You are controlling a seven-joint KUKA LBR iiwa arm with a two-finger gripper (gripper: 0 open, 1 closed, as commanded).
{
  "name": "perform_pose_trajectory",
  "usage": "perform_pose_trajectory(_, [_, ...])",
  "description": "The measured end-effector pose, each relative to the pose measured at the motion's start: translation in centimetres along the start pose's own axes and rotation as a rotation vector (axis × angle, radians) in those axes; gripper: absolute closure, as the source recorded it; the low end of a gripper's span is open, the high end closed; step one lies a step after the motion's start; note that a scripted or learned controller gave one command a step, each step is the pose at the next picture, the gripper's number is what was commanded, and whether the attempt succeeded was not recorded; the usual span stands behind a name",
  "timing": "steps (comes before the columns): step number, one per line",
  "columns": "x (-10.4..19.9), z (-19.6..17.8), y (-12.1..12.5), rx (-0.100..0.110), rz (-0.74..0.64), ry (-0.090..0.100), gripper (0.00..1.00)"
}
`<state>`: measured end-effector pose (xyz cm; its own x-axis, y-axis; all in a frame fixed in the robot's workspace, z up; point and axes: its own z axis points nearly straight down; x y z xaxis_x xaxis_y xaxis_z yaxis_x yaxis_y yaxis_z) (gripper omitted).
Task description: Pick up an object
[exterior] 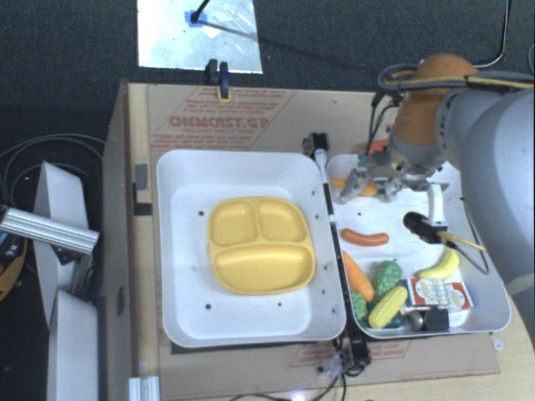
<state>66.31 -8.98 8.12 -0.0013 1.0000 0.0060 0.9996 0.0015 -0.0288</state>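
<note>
1. Up in the top left corner of the right bin point(500, 301), a small orange piece point(366, 188) sits right at the gripper point(369, 194), so that's the thing nearest the tool.
2. The gripper is low over that corner. Honestly, I can't tell how far open it is or whether it has hold of the orange piece, since it's all too small and crowded there.
3. The grey arm point(493, 153) comes in from the right of the frame, with its orange band point(435, 78) above the wrist.
4. Just below the gripper, a sausage point(365, 238) lies flat on the bin floor by itself.
5. Further down it's a pile: a carrot point(358, 276) runs along the left wall, something green and bumpy point(387, 272) lies beside it, and a corn cob point(387, 306) is below that.
6. On the lower right of that bin there's a banana point(442, 265), with a small red and white carton point(439, 292) just under it and a little black thing point(435, 318) at the bottom edge.
7. The left bin point(180, 224) holds a yellow divided plate point(261, 245), sitting roughly in the middle.
8. Both bins rest on a brown sheet with red lettering point(219, 124).
9. A shiny silver square point(198, 23) lies on the dark surface at the top of the frame.
</note>
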Motion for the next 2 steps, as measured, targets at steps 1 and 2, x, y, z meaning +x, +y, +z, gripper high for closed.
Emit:
perform_pose_trajectory(1, [0.23,0.02,-0.03,-0.001,0.001,-0.006,0.00])
perform_pose_trajectory(2, [0.06,0.02,-0.01,0.000,0.001,-0.002,0.00])
